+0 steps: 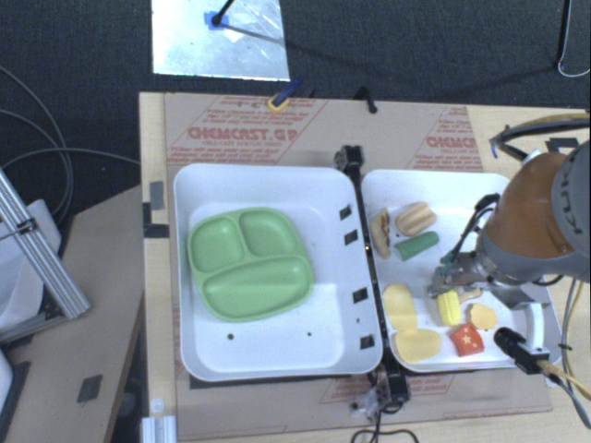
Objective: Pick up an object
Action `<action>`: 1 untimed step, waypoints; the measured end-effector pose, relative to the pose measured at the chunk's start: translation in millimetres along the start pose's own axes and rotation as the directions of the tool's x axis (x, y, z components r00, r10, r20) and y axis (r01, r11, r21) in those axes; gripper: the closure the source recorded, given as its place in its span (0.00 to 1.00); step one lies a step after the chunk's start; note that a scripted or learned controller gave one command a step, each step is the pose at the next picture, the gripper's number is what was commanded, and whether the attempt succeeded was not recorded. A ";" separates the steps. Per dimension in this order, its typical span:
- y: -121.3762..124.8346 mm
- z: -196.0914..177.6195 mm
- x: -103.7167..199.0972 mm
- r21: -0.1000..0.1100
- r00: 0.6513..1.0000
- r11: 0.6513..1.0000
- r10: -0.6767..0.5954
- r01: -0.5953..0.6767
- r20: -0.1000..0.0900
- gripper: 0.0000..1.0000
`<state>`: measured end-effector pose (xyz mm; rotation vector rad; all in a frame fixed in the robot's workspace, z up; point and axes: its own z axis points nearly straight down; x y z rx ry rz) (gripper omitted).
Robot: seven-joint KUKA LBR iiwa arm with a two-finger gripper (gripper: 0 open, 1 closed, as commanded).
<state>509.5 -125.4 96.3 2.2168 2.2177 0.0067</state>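
Currently gripper (450,287) sits low in the right bin (443,185), directly over the yellow corn-like piece (448,307), likely lining up a grasp; grip state can't be told, red piece (467,340) just below-right, green piece (416,245) up-left.

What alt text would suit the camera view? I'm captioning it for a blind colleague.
A grey arm with an orange band reaches from the right, its gripper low over a yellow toy among play foods in the right bin. The left bin holds a green divided plate.
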 end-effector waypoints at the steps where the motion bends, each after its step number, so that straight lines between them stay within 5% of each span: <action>1: 48.2 -93.7 66.9 -0.006 1.000 1.000 -0.012 0.012 -0.002 1.00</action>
